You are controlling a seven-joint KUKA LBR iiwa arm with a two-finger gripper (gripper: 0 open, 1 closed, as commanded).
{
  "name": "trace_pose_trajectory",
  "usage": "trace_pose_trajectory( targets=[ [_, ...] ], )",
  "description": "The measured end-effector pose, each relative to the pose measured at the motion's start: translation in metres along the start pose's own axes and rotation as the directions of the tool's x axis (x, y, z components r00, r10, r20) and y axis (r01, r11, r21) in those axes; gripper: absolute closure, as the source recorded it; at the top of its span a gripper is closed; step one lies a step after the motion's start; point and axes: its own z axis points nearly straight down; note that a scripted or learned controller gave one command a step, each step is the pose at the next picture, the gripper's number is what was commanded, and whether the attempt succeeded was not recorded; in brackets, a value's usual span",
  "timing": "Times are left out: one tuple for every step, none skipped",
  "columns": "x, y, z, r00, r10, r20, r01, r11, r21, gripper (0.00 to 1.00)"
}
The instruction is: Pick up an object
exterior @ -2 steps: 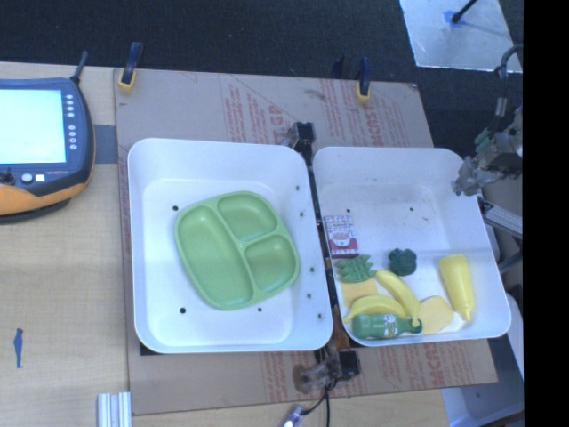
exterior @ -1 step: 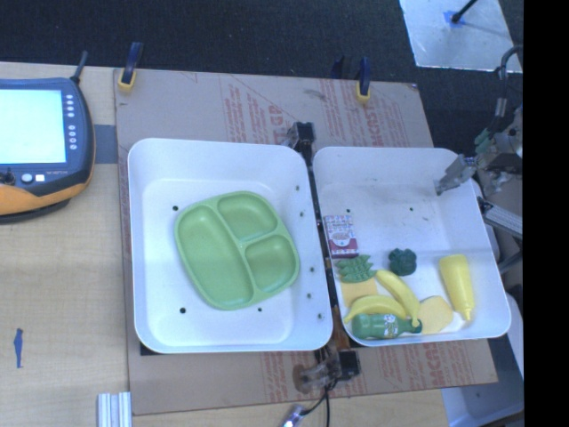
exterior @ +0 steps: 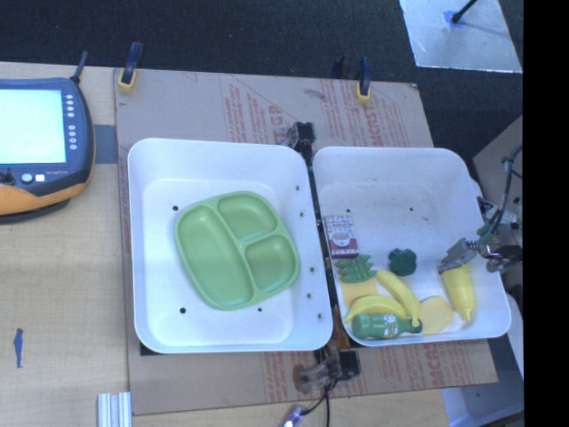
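A: Left to right, quick. What have you got?

B: Tablet (exterior: 40,145) far left on the bench, out of play. Left bin (exterior: 142,238) holds a green plate (exterior: 236,249), nothing else. Right bin (exterior: 400,172): all the small stuff sits along its near edge. Card (exterior: 340,236) by the divider, then a pineapple (exterior: 358,274), a broccoli (exterior: 402,260), a banana (exterior: 397,294), a green bottle (exterior: 384,326) lying flat, a yellow slice (exterior: 435,313).

A: And your target?

B: You want the corn (exterior: 459,290), far right of that bin, long axis running roughly away from the near wall. Gripper (exterior: 462,254) sits just at its far end, on the right rim side. Fingers look parted, nothing between them.

A: Anything in the way?

B: The slice sits just beside the corn's left; bin wall close on the right. My guess: you come down along the corn's short width.
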Motion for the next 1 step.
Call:
trace_pose_trajectory(
  targets=[
    [0.0120,0.0739,0.0890,1.000,-0.002,0.001,0.002,1.000,0.000,0.00]
  ],
)
